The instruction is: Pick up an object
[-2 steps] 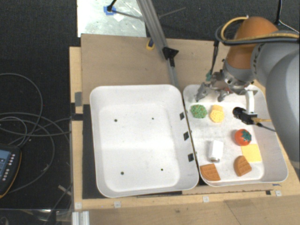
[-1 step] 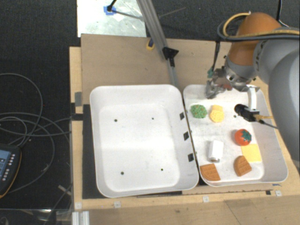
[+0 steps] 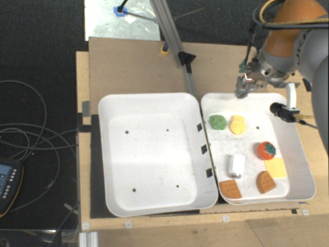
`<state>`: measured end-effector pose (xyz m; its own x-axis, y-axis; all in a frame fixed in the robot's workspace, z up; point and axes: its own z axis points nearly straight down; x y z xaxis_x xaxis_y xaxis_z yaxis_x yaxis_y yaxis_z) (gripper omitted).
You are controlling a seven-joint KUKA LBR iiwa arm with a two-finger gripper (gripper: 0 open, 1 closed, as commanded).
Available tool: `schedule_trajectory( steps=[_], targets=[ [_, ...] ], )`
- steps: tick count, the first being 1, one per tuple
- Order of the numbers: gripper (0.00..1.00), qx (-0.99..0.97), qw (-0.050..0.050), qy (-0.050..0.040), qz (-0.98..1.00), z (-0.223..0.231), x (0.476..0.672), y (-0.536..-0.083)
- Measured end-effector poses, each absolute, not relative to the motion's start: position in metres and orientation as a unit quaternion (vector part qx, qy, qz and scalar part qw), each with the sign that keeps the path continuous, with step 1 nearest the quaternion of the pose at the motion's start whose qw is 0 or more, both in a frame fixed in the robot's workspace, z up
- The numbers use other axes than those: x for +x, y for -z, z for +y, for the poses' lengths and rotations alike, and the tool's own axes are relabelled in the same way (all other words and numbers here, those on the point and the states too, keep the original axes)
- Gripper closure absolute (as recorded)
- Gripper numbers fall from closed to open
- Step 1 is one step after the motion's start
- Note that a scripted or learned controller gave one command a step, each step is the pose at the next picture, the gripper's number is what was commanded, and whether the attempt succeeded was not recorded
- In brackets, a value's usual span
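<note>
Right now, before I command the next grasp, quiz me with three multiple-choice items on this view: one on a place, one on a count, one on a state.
1. Which bin holds the objects?
A. left bin
B. right bin
C. both

2. How many objects lie in that bin?
A. four
B. ten
C. seven

3. Where is the gripper?
A. above the bin's far edge, holding nothing visible
B. lifting the tomato
C. down in the left bin

Answers:
1 B: all the items lie in the right bin.
2 C: green ball, yellow ball, tomato, yellow block, white cylinder and two brown pieces.
3 A: the gripper hangs at the far rim, and the tomato lies in the bin.
</note>
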<state>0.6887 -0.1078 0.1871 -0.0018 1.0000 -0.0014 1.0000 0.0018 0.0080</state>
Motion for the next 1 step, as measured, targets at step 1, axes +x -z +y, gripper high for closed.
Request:
schedule_trajectory(
  steps=[1],
  targets=[
    [1.0, 0.706, 0.002, -0.0016, 0.708, -0.1075, 0.69, -0.2056]
  ],
)
